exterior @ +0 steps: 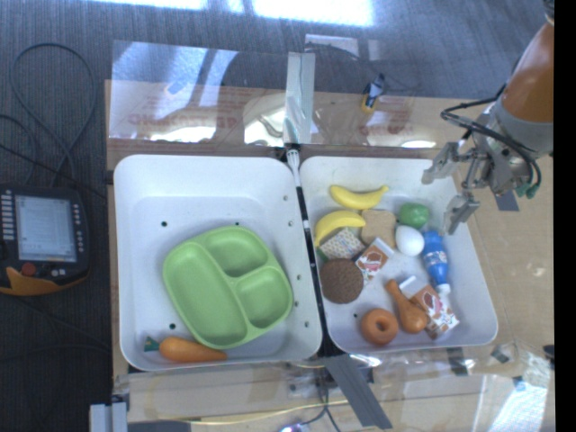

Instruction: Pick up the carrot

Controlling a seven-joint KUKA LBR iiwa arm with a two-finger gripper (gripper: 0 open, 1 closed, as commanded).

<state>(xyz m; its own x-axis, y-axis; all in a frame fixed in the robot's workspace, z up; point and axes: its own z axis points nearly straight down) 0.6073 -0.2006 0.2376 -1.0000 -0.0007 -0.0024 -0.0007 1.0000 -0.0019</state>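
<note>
Carrot (184, 350) lies on its side along the front edge of the left bin (144, 183), orange body pointing right and small green top at its left end, tucked just in front of a green divided plate (227, 284) and touching or nearly touching the plate's front rim. Nothing grips it, so the pick-up has not begun as far as this view shows.

At the far right, the grey arm with its orange band (533, 79) hangs over the back right corner of the right bin (472, 318). Its tool (453, 192) points down and left with its two fingers spread apart, one nearer the bin's back rim and one lower, and nothing sits between them.

Below and beside the tool, the right bin holds a crowd of toy food: two bananas (353, 207), a green round item (414, 214), a white egg (409, 240), a blue bottle (436, 261), a brown cookie (341, 280), a drumstick (407, 307) and a doughnut (379, 326), plus small packets.

Judging from this layout, the whole task remains: the tool is well apart from the carrot, with the central divider and the plate between them. It would need to cross to the left bin, descend at the front edge, and close on the carrot without catching the plate rim or the bin wall.
</note>
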